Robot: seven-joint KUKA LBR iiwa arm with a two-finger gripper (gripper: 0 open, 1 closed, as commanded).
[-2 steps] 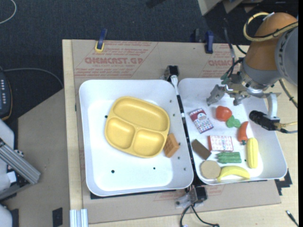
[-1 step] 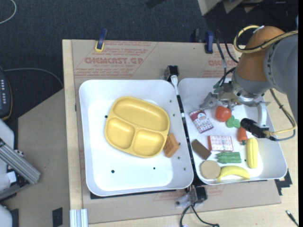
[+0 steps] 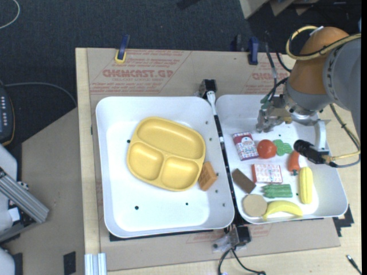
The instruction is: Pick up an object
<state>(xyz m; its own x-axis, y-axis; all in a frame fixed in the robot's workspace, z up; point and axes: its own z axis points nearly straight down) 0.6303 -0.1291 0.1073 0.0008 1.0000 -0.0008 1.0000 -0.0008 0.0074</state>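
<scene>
Left bin (image 3: 114, 211) holds yellow tray (image 3: 165, 153); right bin (image 3: 335, 196) holds toy food; claw (image 3: 267, 123) state unclear

toy foods (image 3: 269, 173), scattered, right bin (image 3: 338, 195)

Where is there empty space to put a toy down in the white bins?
Left bin: bare floor below the yellow divided plate, toward the near rim, and left of it. Right bin: a small patch at its far left corner. Around the tomato and banana it is crowded.
</scene>
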